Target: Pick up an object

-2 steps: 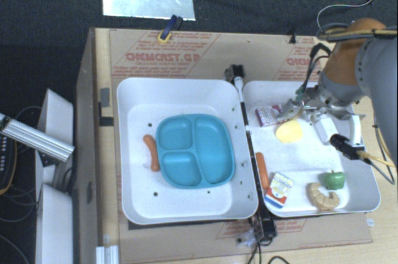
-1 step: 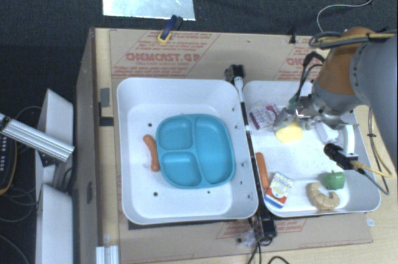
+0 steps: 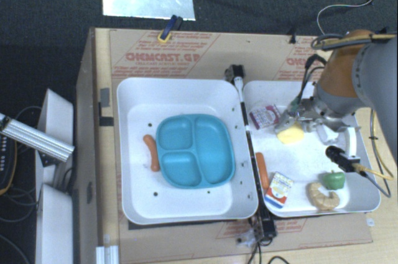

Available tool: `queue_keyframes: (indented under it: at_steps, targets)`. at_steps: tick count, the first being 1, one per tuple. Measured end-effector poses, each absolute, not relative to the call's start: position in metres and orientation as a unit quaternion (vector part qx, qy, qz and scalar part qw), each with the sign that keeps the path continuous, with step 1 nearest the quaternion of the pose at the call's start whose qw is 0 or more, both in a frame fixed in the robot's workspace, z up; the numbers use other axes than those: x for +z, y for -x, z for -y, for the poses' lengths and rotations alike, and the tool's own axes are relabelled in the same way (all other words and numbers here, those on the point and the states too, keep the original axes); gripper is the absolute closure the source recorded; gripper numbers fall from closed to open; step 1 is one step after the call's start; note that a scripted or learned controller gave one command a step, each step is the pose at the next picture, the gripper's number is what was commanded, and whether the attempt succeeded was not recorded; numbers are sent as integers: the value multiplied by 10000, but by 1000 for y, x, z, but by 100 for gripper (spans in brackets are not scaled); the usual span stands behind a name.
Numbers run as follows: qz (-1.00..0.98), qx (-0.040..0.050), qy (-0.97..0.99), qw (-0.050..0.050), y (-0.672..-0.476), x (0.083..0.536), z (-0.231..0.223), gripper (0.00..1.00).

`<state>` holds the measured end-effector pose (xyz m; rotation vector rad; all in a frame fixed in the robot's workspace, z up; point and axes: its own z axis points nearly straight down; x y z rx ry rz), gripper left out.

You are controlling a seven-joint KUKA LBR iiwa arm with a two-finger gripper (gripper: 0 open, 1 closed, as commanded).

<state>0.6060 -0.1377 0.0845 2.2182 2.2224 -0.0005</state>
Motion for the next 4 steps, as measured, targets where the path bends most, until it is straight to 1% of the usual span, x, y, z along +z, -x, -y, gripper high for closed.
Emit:
queue_keyframes:
  at_steps: [1,2,3,4]
  targets:
    - [-7091,-48,-7050,-67,-630,83,150,0]
    - [-7077,4,-7065,7,-613,85,138,0]
    - [-7077,-1,-7065,4,-603,84,138,0]
    - [-7083,6,-7059,11,-647,85,159,0]
